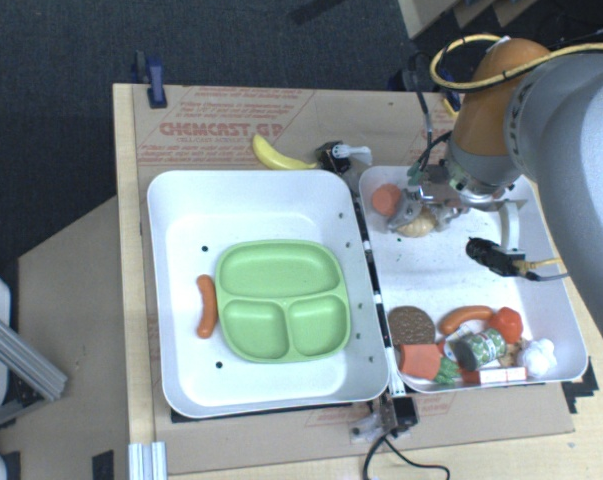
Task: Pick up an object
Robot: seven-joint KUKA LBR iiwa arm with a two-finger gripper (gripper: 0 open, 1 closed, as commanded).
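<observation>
- My pincer hung low over the far left corner of the right bin, with my arm reaching in from the right.
- I could not tell how far the pincer was open, nor whether it had hold of anything; my own wrist hid that.
- A tan lump lay right under the pincer, near the far wall of the bin. I could not tell whether we touched.
- A red ball sat just beside the lump, on the side towards the left bin, close to the wall between the two bins.
- The other things in the right bin were crowded along its near edge, well apart from the pincer.
- Among them, a brown disc lay nearest the dividing wall, with a red block just in front of it and a green bit against the block.
- A hot dog lay beside the disc, then a tomato. A can lay on its side in front of them, and a white knob sat at the right end.
- The left bin held a green tray with three compartments, about in its middle.
- A sausage lay on the bin floor just left of the tray, apart from it.
- A banana lay on the brown board, just beyond the left bin's far wall.
- A blue clamp gripped the board's far left corner.
</observation>
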